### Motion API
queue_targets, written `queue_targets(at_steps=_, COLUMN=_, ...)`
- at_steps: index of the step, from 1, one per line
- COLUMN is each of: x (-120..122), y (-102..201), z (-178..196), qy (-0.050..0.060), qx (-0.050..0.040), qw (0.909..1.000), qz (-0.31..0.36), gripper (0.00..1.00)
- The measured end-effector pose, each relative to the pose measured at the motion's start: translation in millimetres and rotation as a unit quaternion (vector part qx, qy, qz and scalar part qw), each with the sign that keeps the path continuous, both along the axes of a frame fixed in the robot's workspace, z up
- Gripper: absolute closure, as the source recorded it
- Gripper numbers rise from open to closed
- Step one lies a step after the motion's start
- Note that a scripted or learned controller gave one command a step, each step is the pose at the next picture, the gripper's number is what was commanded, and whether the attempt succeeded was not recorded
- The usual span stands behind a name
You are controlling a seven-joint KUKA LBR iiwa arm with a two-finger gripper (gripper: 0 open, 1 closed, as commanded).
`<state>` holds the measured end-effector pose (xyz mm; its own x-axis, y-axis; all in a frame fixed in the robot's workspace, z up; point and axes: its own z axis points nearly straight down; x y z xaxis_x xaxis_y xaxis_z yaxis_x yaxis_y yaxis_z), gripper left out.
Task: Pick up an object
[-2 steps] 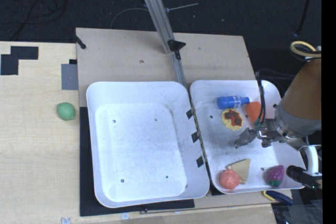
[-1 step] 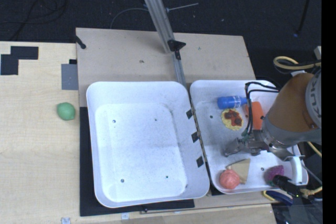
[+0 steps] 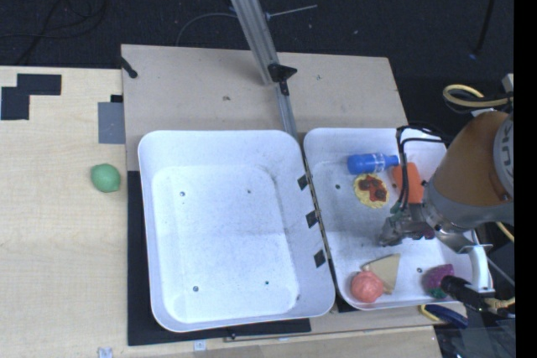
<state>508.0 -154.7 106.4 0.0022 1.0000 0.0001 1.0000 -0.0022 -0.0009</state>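
Arm: you see it [image 3: 478, 172] reaching in from the right edge of the frame, its orange band bulking over the right-hand bin.
Gripper: it [image 3: 396, 232] hangs low in the middle of the right bin [image 3: 336, 205], its dark tip close to the bin floor; you cannot tell from this angle whether it stands apart or together, and nothing shows clamped in it.
Blue bottle: it [image 3: 372, 162] lies on its side in the upper part of the right bin, above the gripper.
Yellow-and-red piece: this one [image 3: 371, 189] sits just below the bottle, left of the arm (its exact kind is too small to make out).
Orange piece: you find it [image 3: 409, 182] upright beside the yellow one, partly behind the arm's cabling.
Tan wedge: it [image 3: 384, 267] rests below the gripper, near the bin's lower edge.
Pink ball: it [image 3: 367, 287] touches the wedge's lower left corner.
Purple piece: it [image 3: 438, 277] lies at the bin's lower right.
Left bin: it [image 3: 168, 155] fills the centre of the frame.
Green ball: it [image 3: 106, 178] sits on the bench at the left, well apart from both bins.
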Motion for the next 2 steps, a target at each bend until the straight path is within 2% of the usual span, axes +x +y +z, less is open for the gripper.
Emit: queue_targets(at_steps=2, x=-7.3, y=-8.7, z=114.1, qy=-0.003, qx=-0.0007, qw=1.0000, qz=0.001, gripper=1.00)
